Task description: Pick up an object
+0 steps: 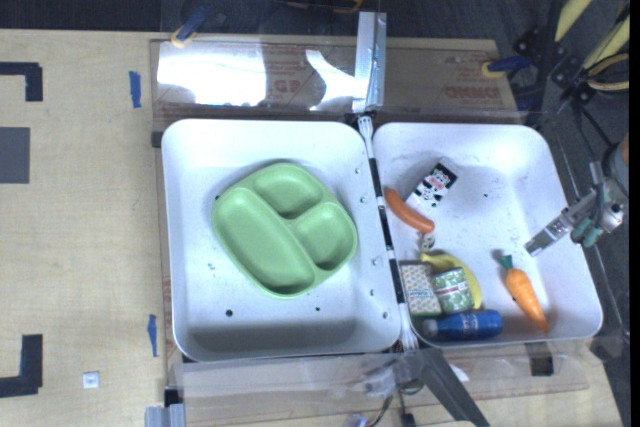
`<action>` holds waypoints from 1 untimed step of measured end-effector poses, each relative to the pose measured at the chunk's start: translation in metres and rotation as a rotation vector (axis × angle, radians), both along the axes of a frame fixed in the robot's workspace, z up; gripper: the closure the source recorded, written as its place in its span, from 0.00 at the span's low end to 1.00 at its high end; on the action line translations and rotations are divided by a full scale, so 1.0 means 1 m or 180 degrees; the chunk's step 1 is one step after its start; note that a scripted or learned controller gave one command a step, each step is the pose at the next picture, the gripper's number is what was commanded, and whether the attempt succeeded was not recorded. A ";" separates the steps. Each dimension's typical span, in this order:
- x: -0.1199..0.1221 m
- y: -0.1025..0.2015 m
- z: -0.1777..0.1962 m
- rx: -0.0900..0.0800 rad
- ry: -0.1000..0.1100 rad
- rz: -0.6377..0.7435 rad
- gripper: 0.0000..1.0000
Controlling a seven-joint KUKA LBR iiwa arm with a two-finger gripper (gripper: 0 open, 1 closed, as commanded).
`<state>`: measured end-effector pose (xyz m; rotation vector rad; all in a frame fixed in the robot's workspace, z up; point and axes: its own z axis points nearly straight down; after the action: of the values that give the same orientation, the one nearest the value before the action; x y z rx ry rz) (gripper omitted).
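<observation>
The end effector [545,240] shows at the right edge of the frame, reaching in over the right rim of the right bin [480,140]. It appears as a thin grey tip slanting down and to the left; whether it stands wide or narrow I cannot tell, and nothing is seen held in it.

The nearest thing is the toy carrot [524,295], just below and slightly left of the tip, near it but apart, lying on the bin floor with its green top toward the upper left. It looks light, hard and smooth, so likely slippery; I judge the thick middle of the orange body, gripped across its width, to be the best hold.

Farther left along the lower edge lie a blue bottle [468,324], a yellow banana [462,273] and small printed packets [436,290], touching one another. This crowding would make a clean grip harder. Above them, toward the bin's middle, an orange sausage [408,210] lies beside a small black-and-white box [434,185].

In the left bin [200,150] sits a green divided plate [285,227], well apart from the tip and too broad to pinch anywhere except by its rim.
</observation>
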<state>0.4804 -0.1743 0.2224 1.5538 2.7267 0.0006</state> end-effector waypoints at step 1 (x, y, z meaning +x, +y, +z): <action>0.000 0.038 0.000 0.0006 0.0010 0.0035 0.00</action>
<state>0.4801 -0.1367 0.2221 1.5406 2.7384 0.0008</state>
